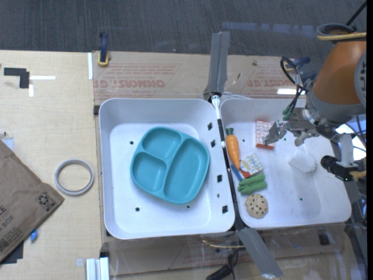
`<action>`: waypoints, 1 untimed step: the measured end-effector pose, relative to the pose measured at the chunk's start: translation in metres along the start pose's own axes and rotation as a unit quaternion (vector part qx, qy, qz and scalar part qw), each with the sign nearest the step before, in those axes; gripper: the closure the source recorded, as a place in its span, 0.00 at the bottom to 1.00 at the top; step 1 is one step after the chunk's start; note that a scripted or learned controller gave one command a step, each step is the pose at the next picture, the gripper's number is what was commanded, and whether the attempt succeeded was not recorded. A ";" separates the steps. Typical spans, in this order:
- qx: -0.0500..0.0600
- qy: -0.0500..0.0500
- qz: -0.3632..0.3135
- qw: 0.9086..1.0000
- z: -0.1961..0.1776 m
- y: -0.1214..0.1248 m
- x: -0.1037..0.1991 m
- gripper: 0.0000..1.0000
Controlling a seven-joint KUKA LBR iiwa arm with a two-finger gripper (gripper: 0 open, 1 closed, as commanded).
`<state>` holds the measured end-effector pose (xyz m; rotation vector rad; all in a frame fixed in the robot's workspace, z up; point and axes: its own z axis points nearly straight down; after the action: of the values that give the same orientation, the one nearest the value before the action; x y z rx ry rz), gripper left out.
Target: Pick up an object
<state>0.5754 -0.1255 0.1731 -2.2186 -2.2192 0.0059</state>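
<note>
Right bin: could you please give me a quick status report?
End effector over right bin, nothing held. Carrot, cookie lying left of it. Path unobstructed.

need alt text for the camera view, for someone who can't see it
A grey robot arm reaches from the right over the right white bin, its pincer above a small red and white packet. That bin also holds a toy carrot, green pea pods and a cookie. The left bin holds a teal divided plate.

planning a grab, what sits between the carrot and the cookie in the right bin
In the camera view, a small packet and green pea pods lie between the carrot and the cookie.
</note>
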 end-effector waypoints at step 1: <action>-0.004 0.000 0.053 0.999 0.079 0.065 -0.027 0.00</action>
<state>0.6404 -0.1528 0.0942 -2.3384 -2.1012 -0.0024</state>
